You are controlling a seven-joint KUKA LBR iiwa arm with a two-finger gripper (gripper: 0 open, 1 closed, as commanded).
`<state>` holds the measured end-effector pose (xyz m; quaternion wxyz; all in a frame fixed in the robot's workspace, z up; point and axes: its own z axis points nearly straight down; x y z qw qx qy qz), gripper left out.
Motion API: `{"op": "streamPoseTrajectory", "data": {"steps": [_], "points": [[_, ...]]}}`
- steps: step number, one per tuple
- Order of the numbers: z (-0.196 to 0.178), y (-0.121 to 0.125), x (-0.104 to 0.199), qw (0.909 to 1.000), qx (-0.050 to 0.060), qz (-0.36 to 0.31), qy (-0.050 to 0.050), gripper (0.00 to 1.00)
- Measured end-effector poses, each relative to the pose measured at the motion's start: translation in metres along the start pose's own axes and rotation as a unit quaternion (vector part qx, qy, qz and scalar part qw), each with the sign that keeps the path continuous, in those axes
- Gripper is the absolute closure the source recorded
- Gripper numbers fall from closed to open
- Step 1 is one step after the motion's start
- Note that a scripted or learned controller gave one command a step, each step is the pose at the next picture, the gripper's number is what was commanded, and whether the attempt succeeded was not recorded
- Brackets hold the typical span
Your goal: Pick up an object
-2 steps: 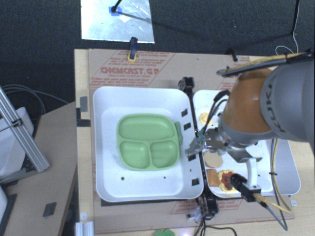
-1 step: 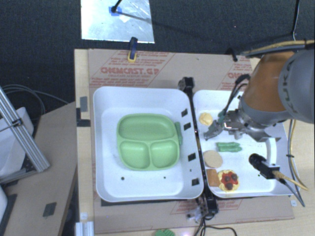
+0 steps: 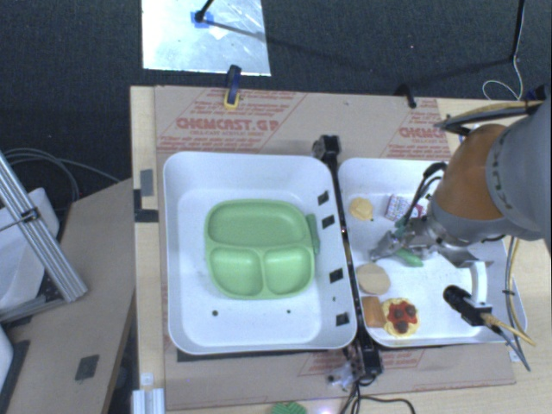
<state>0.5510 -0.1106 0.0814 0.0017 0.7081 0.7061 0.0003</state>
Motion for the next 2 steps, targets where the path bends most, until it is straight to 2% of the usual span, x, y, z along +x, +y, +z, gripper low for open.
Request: {"op": "streamPoseTrajectory", "data": {"steps": [1, 2], "points": [[-0.014, 0.000, 0.003, 1.0000, 0.000, -0.002, 0.001, 1.00], [-0.107, 0.014, 0.082, 1.0000, -0.002, -0.006, 0.001, 1.00]]}}
